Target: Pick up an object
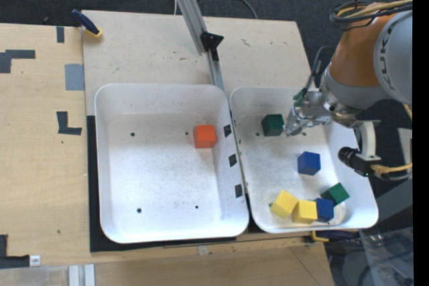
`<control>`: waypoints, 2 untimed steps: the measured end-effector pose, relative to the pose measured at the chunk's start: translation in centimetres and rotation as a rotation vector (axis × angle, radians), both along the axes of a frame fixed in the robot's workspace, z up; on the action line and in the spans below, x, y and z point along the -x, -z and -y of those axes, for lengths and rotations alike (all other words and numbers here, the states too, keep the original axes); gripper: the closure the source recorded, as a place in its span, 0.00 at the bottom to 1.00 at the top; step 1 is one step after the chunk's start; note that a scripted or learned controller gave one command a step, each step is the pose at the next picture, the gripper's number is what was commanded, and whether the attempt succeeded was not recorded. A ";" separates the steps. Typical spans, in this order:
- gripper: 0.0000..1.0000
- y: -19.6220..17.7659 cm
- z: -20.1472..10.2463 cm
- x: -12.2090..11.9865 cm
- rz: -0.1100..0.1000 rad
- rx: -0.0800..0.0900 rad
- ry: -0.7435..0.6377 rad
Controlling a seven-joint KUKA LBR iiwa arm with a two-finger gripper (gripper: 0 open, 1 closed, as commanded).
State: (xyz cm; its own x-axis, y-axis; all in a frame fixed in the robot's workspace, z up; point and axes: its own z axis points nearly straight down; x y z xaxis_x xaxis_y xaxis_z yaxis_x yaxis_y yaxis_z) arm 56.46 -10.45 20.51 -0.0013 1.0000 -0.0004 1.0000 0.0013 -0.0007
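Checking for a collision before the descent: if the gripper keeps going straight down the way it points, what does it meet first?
Probably the dark green cube, just beside the gripper; otherwise the right bin floor. Depth is unclear.

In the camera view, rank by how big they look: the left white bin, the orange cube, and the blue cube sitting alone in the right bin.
1. Left white bin, by far the largest.
2. Orange cube and lone blue cube: they look about the same size, too close to rank.
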 end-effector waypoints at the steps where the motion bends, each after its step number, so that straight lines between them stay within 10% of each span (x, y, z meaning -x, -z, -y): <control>1: 1.00 -4.6 0.8 0.2 0.005 0.001 0.000; 2: 1.00 -8.0 0.7 0.1 0.003 0.000 0.000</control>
